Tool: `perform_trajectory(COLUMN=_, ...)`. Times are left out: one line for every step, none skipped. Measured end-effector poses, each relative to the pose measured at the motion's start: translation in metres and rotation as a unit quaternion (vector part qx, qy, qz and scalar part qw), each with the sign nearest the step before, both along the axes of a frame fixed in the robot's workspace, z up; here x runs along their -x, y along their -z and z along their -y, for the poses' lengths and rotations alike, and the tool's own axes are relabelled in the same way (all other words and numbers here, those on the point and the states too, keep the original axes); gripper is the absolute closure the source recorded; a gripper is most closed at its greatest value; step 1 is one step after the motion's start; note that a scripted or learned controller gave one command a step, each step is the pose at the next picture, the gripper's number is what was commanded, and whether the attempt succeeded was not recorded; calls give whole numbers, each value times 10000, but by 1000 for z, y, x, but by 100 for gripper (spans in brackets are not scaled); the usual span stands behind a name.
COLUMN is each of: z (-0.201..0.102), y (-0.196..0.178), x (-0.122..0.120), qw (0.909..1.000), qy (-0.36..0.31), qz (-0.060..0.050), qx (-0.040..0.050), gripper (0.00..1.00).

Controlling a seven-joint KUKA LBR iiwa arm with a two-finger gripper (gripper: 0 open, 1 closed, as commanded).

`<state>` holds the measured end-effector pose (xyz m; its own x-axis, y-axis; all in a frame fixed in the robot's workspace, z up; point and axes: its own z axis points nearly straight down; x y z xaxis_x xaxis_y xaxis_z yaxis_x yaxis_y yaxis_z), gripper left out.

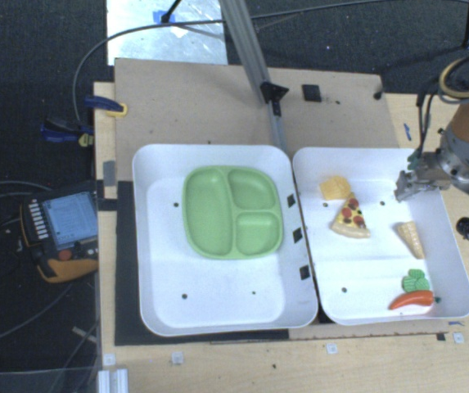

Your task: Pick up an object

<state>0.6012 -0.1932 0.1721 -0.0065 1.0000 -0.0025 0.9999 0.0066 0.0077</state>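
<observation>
The right bin (381,293) holds a yellow cheese block (335,188), a pizza slice (350,219), a pale cone-shaped wedge (412,239) and a carrot with green leaves (412,293). My gripper (408,185) hangs over the bin's upper right part, above and just behind the cone wedge. It is small and dark in the camera view. Nothing shows between its tips.
The left bin (218,301) holds a green divided plate (232,211). A slanted grey pole (246,35) crosses the back of the bench. A handheld pendant (62,232) and cables lie on the floor at left.
</observation>
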Motion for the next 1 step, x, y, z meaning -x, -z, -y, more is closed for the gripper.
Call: perform_trajectory(z=6, y=-46, x=-5, qw=10000, qy=-3, qz=-1, qx=1, gripper=100)
